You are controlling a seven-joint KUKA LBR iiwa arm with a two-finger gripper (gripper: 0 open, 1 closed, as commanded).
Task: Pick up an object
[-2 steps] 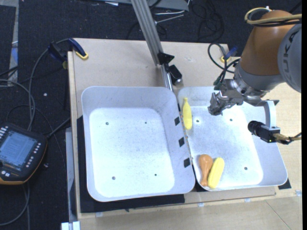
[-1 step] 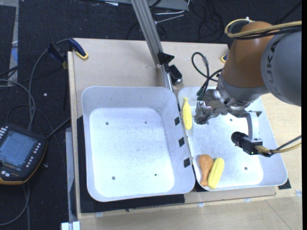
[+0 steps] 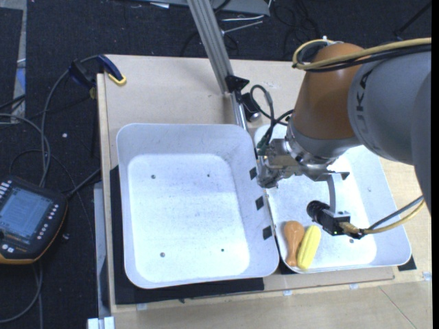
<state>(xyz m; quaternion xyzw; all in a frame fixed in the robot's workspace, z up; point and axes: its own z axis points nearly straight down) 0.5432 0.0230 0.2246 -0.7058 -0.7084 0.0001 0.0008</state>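
Pincer over right bin; corn cob apart, near front wall.

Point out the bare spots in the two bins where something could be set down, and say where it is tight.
The left bin has a bare floor from wall to wall. The right bin is tight: the arm hangs over its middle, and the yellow corn lies beside an orange piece at its near-left corner. Only the near-right floor shows bare.

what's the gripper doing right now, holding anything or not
gripper: over the right bin, near its left wall; cannot be told whether it is open, closed or holding anything. The yellow object and orange object lie in that bin.
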